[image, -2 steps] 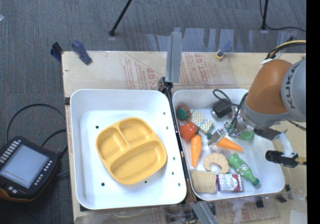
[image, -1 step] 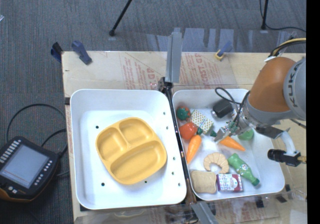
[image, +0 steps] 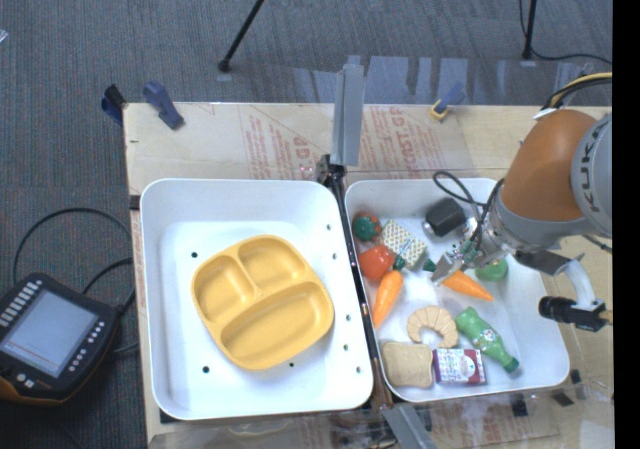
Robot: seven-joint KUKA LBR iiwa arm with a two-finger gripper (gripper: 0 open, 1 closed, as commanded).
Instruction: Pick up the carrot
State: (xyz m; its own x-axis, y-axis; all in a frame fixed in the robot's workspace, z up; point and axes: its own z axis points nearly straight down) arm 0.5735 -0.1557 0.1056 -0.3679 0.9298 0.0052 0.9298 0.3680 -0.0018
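Yellow plate (image: 263, 301) in the left bin (image: 160, 237)

To its right lie a croissant (image: 433, 324), green bottle (image: 487, 340), bread slice (image: 407, 363) and tomato (image: 375, 262).

Grey arm (image: 560, 177) with orange band, black cable, apparently "KUKA" lettering.

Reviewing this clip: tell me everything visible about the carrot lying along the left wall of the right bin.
The carrot is an orange, tapered toy that looks like plastic. It lies flat in the right bin beside its left wall, thick end up against a red-orange tomato-like toy, tip pointing toward the camera. The croissant lies just to its right. The gripper is apart from it, at a second orange piece.
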